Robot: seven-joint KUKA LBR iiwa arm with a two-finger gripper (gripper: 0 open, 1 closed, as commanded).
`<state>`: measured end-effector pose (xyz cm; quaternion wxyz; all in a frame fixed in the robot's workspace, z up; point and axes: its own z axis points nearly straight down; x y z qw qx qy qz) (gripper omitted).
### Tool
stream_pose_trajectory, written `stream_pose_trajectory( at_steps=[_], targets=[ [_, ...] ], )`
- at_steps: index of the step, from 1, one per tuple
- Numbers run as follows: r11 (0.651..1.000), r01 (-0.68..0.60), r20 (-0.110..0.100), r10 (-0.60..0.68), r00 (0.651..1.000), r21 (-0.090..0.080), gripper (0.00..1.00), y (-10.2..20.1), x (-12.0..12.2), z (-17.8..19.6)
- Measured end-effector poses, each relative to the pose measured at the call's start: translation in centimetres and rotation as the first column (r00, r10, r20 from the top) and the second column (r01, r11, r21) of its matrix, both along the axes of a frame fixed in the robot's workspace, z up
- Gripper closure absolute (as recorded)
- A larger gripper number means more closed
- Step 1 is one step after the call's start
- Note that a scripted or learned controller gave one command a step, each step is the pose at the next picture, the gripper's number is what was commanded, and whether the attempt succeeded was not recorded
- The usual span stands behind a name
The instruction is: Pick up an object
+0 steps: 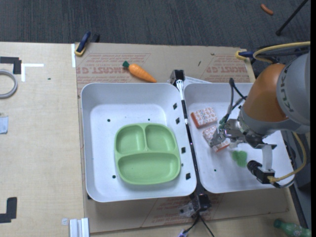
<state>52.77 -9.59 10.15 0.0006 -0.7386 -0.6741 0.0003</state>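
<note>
From above, the gripper (220, 141) sits low in the right bin (276, 179), right at a small red-and-white box (216, 133). I cannot tell how the claw stands or if it has the box. A second box with red spots (204, 116) lies just beside it at 11 o'clock. A little green thing (240, 157) lies at 4 o'clock. The left bin (98, 132) holds a green plate (147, 153). A toy carrot (139, 71) lies outside on the bench, at 12 o'clock from that bin.

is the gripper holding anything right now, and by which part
It cannot be told. The gripper is low in the right bin, against a small red and white packet, but the view does not settle whether the packet is gripped.
</note>
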Motion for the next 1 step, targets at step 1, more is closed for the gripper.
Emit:
stream_pose_trajectory(
  at_steps=[1],
  targets=[
    [0.951, -0.31, 0.003, 0.31, 0.951, -0.002, 1.0, 3.53, 0.03, 9.09]
  ],
)
